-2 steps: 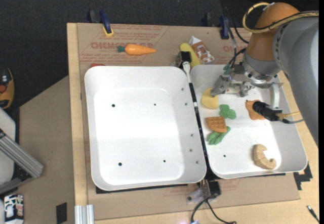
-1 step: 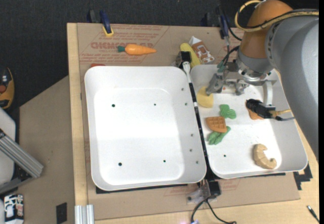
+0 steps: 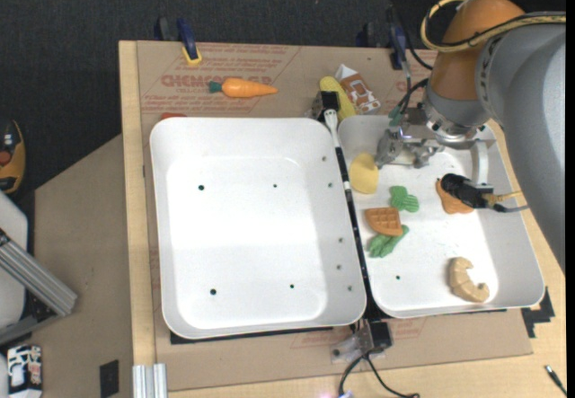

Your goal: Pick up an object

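Pick not yet made: hand (image 3: 402,146) low at the far end of the right bin (image 3: 422,287), grip state cannot be told, nothing seen held; yellow piece (image 3: 364,175) lies just beside it, so grasp and lift remain.

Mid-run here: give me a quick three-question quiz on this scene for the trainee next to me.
1. True or false: the carrot lies inside the view's left bin.
2. Which item lies nearest the claw? A) croissant B) pale yellow piece C) carrot
3. Fill in: the waffle lies in the view's ___ bin.

Key: 1 false, it lies on the board behind the bins. 2 B. 3 right, the right bin.
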`<state>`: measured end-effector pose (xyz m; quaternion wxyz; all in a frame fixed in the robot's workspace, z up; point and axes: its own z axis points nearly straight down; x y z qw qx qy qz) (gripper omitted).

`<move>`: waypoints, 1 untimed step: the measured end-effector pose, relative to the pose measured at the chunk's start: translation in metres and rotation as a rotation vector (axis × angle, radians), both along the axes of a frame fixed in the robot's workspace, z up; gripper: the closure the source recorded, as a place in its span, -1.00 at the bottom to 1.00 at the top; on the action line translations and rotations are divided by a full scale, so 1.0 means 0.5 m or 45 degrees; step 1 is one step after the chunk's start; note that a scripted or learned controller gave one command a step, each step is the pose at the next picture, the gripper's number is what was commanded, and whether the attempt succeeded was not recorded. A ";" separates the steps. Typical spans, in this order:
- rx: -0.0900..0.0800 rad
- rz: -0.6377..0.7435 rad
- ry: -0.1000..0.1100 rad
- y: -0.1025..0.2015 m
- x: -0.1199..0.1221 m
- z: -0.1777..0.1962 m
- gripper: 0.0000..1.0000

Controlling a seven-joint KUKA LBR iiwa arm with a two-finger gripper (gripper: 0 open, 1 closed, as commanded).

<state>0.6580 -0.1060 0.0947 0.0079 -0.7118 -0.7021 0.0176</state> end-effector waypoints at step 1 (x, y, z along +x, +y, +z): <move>0.020 0.026 -0.054 0.146 -0.058 0.194 1.00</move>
